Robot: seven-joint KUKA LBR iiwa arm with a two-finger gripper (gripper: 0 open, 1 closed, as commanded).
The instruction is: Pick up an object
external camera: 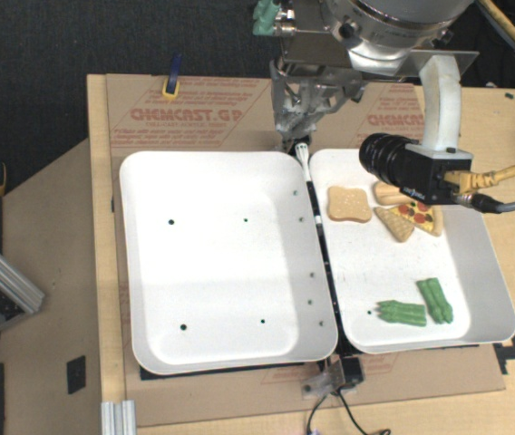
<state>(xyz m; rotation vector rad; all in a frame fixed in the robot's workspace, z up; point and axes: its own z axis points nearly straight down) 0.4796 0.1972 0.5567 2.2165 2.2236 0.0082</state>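
The right bin (484,270) holds several toy foods. A tan toast slice (349,205) lies near its back left, and a pizza slice (412,217) sits just right of it. Two green vegetable pieces (403,313) (436,299) lie near the front. My gripper (297,127) hangs above the back rim where the two bins meet, behind and left of the toast. Nothing shows in its grasp.
The left bin (212,252) is a shallow white tray with a few dark dots on its floor. A black cylinder (401,164) mounted on the arm overhangs the right bin's back edge. Cables run off to the right. A blue-yellow clip (173,80) sits on the cardboard at the back left.
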